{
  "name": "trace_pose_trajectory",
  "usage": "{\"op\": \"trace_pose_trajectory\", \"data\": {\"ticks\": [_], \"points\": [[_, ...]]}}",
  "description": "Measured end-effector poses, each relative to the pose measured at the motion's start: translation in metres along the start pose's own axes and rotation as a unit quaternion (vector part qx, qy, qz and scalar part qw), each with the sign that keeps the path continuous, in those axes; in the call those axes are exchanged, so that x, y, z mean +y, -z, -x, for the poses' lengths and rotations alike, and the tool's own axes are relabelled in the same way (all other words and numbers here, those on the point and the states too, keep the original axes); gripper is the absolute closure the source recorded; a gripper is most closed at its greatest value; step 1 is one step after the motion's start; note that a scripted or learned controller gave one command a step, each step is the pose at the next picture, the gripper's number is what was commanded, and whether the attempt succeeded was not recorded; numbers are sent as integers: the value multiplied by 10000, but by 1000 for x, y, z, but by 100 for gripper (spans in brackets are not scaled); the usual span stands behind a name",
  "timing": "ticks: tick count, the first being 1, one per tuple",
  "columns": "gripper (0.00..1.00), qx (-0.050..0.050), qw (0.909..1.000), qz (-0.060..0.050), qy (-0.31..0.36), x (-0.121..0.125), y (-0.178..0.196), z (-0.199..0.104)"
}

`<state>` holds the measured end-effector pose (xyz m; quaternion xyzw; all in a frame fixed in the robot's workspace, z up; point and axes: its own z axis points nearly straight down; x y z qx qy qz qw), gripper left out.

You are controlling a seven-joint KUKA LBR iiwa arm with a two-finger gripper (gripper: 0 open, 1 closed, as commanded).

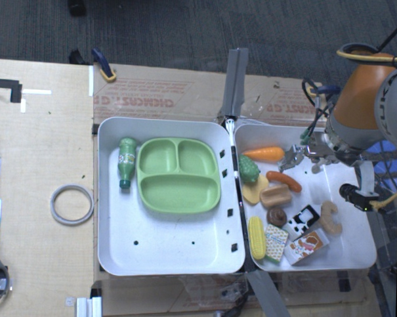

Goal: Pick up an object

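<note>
Gripper (302, 156) hangs over the right bin (352, 260), upper part, fingers look spread a little, nothing between them. Carrot (264, 153) lies just beside it toward the divider, nearest target. Just below the gripper: red sausage (284, 180), then a brown roll-like piece (275, 196). Broccoli (248, 168) and a yellow slice (252, 191) sit past the carrot at the bin edge. Further down: corn cob (255, 237), a black-white block (305, 218), a small carton (307, 247), all crowded.

Likely approach step, no grasp yet. Best bet judged: carrot or sausage, both lie apart enough; close across the short axis, come down straight, avoid the crowded lower pile. Left bin (116, 243), well apart, has a green tray (179, 175) and a green bottle (126, 162).
</note>
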<state>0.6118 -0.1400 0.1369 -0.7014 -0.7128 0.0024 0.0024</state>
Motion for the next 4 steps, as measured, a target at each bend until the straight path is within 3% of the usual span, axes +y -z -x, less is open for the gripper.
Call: {"op": "trace_pose_trajectory", "data": {"ticks": [1, 2, 3, 4], "points": [[0, 4, 10000, 7, 49, -35, -49, 4], [0, 7, 9990, -1, 447, -44, -50, 12], [0, 0, 9998, 9, -190, 7, -49, -17], [100, 1, 9998, -17, -181, 7, -44, -17]]}}
